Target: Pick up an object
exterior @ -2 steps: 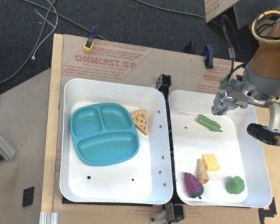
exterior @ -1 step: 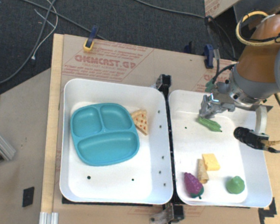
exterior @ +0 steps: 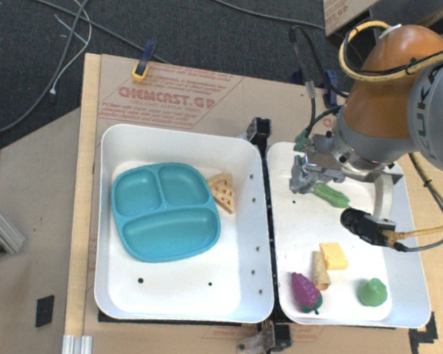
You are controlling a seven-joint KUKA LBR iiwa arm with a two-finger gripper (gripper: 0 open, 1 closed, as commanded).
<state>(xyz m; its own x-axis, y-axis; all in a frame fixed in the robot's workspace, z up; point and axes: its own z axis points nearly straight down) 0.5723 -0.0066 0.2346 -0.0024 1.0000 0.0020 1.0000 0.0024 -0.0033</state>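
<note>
Left bin (exterior: 105,278): divided plate (exterior: 165,211) at centre, waffle piece (exterior: 224,192) touching its right edge. Right bin (exterior: 405,311): pickle (exterior: 332,196) at rear; cheese block (exterior: 333,256), eggplant (exterior: 305,292) and round vegetable (exterior: 372,292) near the front.

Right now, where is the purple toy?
The purple toy lies in the right bin, near its front edge, touching the tan block beside the yellow block, with the green ball off to its right.
</note>
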